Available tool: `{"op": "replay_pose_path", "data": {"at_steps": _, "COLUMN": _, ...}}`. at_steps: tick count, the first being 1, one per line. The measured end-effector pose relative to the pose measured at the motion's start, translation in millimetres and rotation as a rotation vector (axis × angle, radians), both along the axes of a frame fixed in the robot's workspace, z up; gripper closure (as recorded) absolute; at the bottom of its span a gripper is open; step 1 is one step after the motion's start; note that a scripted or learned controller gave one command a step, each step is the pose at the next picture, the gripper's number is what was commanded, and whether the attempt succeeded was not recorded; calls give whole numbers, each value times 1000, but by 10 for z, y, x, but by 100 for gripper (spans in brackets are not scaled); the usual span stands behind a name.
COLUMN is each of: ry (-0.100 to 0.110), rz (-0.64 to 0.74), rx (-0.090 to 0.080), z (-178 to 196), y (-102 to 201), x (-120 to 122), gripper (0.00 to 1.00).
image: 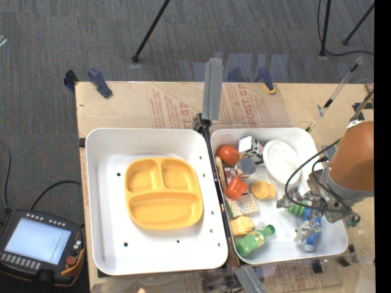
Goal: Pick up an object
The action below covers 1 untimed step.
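Approach step: arm low over the right bin, gripper at its near-right corner beside a blue item and green bottle, grip state cannot be told; next, descend squarely and close on one object.

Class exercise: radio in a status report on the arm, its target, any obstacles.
Tool low over right bin, near corner. No object seen gripped. Blue item just beneath; green bottle, white plate nearby.
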<state>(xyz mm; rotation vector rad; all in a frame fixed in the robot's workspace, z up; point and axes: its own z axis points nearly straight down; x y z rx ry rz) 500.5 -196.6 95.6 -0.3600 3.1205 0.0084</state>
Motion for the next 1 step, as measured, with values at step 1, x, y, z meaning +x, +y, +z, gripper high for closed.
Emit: {"op": "replay_pose_path", "data": {"at_steps": 1, "ry": -2, "rz": 1, "rx": 1, "z": 95, "y": 14, "x": 12, "gripper": 100}}
